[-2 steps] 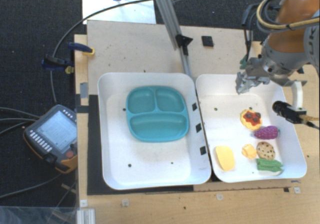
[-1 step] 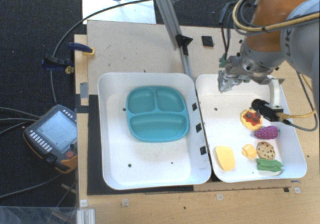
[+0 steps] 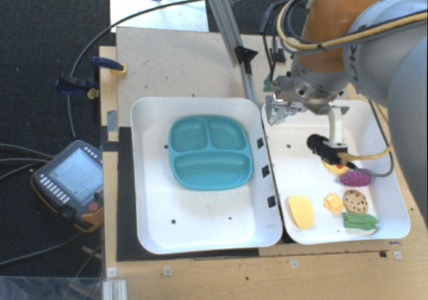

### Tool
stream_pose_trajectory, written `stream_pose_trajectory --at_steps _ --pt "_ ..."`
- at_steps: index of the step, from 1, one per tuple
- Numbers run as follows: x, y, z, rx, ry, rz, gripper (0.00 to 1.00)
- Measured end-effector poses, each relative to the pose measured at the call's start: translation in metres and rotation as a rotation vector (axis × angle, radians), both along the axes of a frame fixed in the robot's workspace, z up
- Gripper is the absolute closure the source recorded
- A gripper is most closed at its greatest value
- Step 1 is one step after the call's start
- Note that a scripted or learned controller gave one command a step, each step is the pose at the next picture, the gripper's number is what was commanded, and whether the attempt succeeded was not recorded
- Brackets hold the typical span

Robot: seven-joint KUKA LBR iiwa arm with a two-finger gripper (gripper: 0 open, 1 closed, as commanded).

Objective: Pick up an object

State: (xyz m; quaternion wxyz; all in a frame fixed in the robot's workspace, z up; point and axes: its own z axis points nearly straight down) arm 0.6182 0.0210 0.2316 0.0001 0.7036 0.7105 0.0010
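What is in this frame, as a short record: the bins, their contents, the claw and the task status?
left bin: one teal divided plate, lying flat
right bin: yellow slab, small yellow piece, speckled cookie, green piece, purple grapes, all in the near half
claw: over the right bin's far left corner, close to the wall shared with the left bin
claw versus objects: apart from all of them
task status: nothing seen lifted; every object lies on a bin floor

White bins (image 3: 154,225) two; teal divided plate (image 3: 210,152) one; toy food pieces (image 3: 301,212) five, maybe six.
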Motion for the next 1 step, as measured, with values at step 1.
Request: stream_pose_trajectory --at_steps 1 --pt "0.016 0.0506 0.0083 0.001 -0.003 0.0 1.0"
